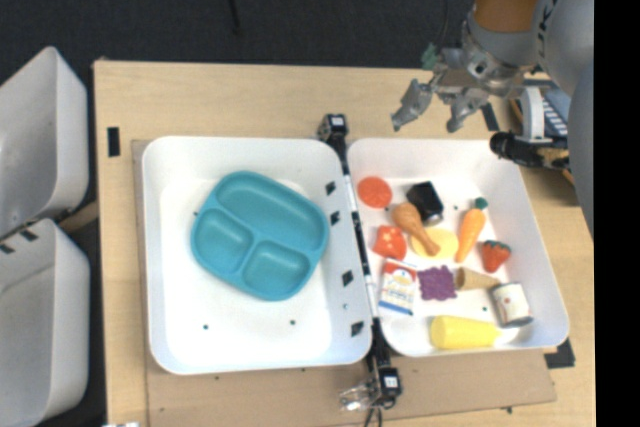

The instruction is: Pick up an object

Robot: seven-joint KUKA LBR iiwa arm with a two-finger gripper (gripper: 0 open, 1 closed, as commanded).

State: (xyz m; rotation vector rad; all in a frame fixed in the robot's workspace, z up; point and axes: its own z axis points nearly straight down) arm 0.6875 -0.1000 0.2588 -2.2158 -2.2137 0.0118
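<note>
Camera view: the jaws hang over the bare desk just past the far rim of the right bin. Their two fingers are spread wide, with nothing between them.

Every pickable thing lies nearer the camera than the jaws, down inside that bin. Closest are the flat orange disc, below and slightly left of the jaws, and the black block, almost straight below them. Just beyond these lie the drumstick, its long axis slanting from upper left to lower right, and the carrot, standing nearly upright in the view. The purple piece, yellow piece and small carton lie well apart from the jaws, towards the near rim.

The left bin carries a blue tray, off to the jaws' left.

The arm's upper part is cut off by the frame, and the small can is too blurred to read.
</note>
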